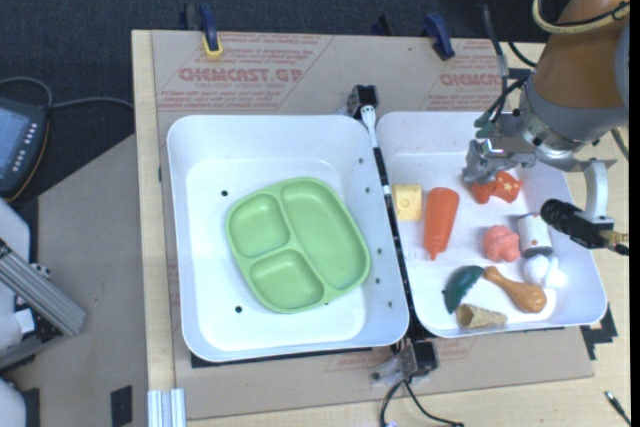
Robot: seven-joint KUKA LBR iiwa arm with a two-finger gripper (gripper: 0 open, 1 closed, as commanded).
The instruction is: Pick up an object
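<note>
Toys lie scattered in the right bin (570, 310), one of two shallow white bins set side by side on a cardboard-covered bench (150, 215). Taking the carrot (439, 220) near that bin's middle as the landmark: a yellow block (407, 202) sits just to its left, close to the wall shared with the left bin (200, 315). Up and to the right of the carrot lies a red toy (498, 187) with a pale mark on it. The gripper (484, 167) hangs right over this red toy, its metal fingers at the toy's upper left edge; whether they are spread or pinched, and whether they touch the toy, cannot be told from this angle. The grey arm (575, 80) with its orange band reaches in from the right of the carrot. To the carrot's lower right rests a pink lump (501, 242), then a white cylinder (534, 235) and a white ball (540, 269) beyond it. Below the carrot sit a dark green piece (462, 284), a tan drumstick (517, 290) and a beige cone (481, 317). Far to the carrot's left, in the left bin, a green divided plate (295, 243) lies flat, with three compartments.
</note>
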